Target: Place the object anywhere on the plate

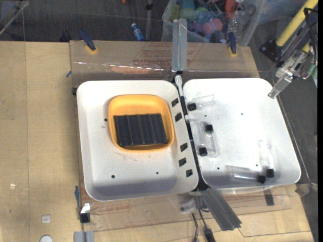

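A yellow-orange plate (pixel 117 106) lies in the left bin (pixel 93 150). A dark, ridged rectangular object (pixel 140 129) rests flat on the plate, covering most of its middle. The gripper (pixel 283 80) hangs at the far upper right, outside the right bin's back corner and well away from the plate and the dark object. Nothing is seen held in it.
The right bin (pixel 242 115) holds several clear plastic tubes with black caps, such as one (pixel 208 135) near the divider and one (pixel 247 174) at the front. A row of black clips (pixel 180 132) runs along the divider. A crate of colourful toys (pixel 212 6) stands behind the bench.
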{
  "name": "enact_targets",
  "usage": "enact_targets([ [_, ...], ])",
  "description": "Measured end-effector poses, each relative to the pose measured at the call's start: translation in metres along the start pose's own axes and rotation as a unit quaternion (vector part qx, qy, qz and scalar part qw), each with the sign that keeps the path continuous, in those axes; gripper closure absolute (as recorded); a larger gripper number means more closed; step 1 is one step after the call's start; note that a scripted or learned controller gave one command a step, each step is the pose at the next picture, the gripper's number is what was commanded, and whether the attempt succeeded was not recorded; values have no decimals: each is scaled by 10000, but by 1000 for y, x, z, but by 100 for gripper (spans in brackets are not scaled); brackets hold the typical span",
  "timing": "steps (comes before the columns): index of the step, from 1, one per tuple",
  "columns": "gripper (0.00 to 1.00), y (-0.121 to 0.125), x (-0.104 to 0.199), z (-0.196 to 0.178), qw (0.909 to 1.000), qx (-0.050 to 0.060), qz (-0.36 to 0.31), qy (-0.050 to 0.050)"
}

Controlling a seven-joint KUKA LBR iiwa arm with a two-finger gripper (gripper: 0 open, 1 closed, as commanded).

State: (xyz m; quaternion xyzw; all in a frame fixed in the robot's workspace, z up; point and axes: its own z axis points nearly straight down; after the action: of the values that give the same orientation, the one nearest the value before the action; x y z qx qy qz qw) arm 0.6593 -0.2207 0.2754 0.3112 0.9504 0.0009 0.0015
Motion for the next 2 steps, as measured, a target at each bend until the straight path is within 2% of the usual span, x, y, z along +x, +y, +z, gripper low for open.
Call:
enact_targets([
  [1,0,-2,2,22,9843,-7,-1766,-4],
  [2,0,-2,1,27,9456,-9,-3253,-3],
])
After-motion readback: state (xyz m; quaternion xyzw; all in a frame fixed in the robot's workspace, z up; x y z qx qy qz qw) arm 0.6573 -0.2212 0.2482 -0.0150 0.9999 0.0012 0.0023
